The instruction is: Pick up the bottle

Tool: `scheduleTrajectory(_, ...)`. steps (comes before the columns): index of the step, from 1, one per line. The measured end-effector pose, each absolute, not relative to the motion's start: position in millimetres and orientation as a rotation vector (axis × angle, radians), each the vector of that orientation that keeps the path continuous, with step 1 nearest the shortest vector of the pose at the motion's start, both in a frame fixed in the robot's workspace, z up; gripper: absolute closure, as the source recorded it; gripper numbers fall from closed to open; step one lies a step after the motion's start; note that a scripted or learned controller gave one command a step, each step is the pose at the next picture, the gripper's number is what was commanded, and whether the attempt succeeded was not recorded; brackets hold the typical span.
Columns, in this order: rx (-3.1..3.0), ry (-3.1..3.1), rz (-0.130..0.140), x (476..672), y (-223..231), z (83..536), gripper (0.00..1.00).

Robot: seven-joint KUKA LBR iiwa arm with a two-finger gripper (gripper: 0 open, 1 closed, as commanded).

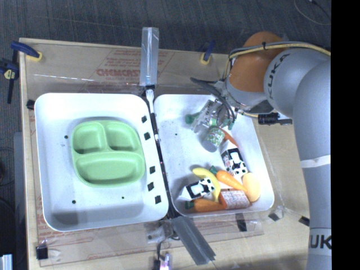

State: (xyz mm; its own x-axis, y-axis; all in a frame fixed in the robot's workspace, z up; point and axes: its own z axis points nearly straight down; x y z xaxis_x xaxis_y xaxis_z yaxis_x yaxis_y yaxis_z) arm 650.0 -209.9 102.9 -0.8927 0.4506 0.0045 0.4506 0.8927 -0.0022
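Nearest the camera, well below the gripper (pixel 220 112): a pile of toy food in the right bin's (pixel 174 151) near corner. Carrot (pixel 205 205) and a red-brown block (pixel 233 198) at the front wall, a black-and-white cow-patterned piece (pixel 201 189) behind them, a banana (pixel 207 176) across it, another carrot (pixel 230 179) and a yellow lemon-like piece (pixel 251 187) on the right side of the pile.

Closer to the gripper, just below it: a second cow-patterned carton (pixel 234 161).

Left bin (pixel 45 151) is well off to the gripper's left and carries a green divided plate (pixel 108 152) (three compartments, nothing visible in them).

Gripper sits over the far part of the right bin, arm (pixel 298 89) coming in from the right. The bottle (pixel 209 128) is clear with a green cap (pixel 191 118), lying tilted right at the gripper, cap end pointing left, body touching or directly under the fingertips. Can't tell whether the fingers are closed on it or just resting alongside; glare and clutter hide the gap.

Beyond the gripper: bare worktop (pixel 84 66) with blue clamps (pixel 208 52) on its far edge.
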Motion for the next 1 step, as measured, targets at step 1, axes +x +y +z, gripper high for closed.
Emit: scheduleTrajectory(1, -1.4, -2.814, 0.001, 629.6, -146.7, 211.9, 1.0)
